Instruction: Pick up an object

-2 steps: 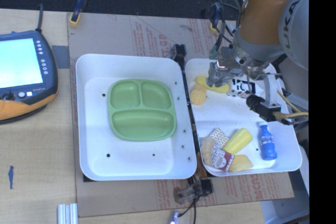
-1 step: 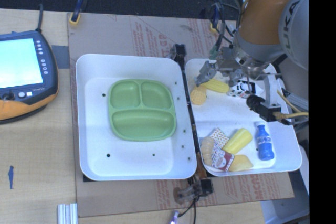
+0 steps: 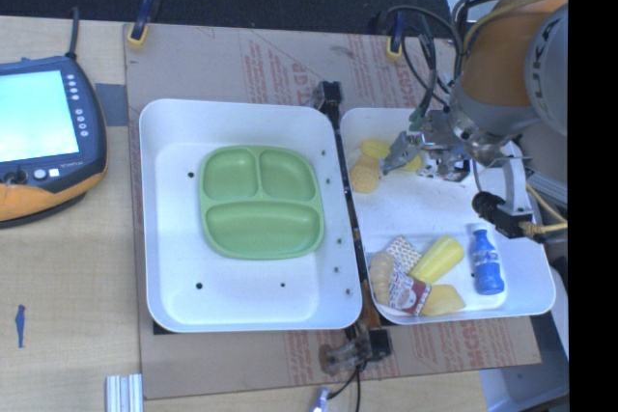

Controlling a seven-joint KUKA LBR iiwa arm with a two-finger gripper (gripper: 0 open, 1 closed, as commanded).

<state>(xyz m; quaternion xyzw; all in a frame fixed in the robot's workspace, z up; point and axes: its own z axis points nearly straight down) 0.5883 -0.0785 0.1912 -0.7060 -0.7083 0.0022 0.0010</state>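
Observation:
My gripper (image 3: 413,155) hangs over the far part of the right white bin (image 3: 531,304), under the grey arm with its orange band (image 3: 507,43). Just left of it lie two yellow pieces (image 3: 371,150) (image 3: 365,176), and a third small yellow bit (image 3: 415,164) shows right at its tip, partly covered. Near the bin's front edge sit a yellow cylinder (image 3: 436,259), a blue bottle (image 3: 486,260), a patterned snack packet (image 3: 404,255), a red packet (image 3: 413,294) and another yellow piece (image 3: 444,301).
The left white bin (image 3: 164,207) bears a green divided plate (image 3: 260,202). A tablet in an orange case (image 3: 43,135) lies on the bench at far left. Clamps (image 3: 329,96) (image 3: 357,352) hold the bins where they meet. Cables loop around the wrist (image 3: 425,43).

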